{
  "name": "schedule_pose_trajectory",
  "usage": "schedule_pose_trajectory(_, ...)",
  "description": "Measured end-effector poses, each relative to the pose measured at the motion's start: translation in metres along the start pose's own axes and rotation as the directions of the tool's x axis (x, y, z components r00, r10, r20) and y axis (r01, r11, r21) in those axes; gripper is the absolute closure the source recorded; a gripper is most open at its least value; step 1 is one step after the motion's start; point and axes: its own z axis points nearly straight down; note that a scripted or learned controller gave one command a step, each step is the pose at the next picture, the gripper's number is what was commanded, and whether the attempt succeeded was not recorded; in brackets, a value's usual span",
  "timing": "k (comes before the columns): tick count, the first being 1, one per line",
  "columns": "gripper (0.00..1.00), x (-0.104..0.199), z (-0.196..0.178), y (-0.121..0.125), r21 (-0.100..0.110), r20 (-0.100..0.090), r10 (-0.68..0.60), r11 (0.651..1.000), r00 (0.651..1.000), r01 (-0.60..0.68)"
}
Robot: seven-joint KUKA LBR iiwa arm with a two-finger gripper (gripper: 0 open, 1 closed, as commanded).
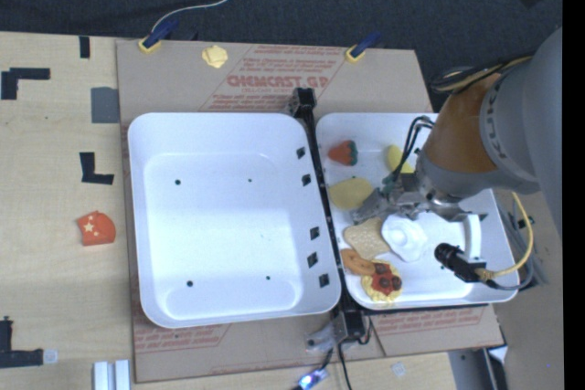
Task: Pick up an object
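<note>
Two white bins sat side by side on the tabletop (55,196): the left bin (224,215) lay well left of the jaws (395,193), which hung low inside the right bin (498,288). Whether they were parted or held anything, I could not tell. A white object (405,237) lay just below them, a pale yellow piece (350,193) just left, a strawberry (343,152) up-left.

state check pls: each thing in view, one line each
left bin: upright on the cardboard
right bin: holds toy food
strawberry: lying by the divider
yellow piece: lying loose
white piece: lying loose under the arm
end effector: low over the right bin
</note>
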Motion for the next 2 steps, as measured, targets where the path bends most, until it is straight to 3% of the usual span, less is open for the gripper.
schedule_pose_trajectory(1, 0.00, 0.033, 0.001, 0.039, -0.002, 0.000, -0.005, 1.000, 1.000, 0.005)
schedule_pose_trajectory(2, 0.00, 0.004, 0.000, 0.012, -0.002, 0.000, -0.002, 1.000, 1.000, 0.002)
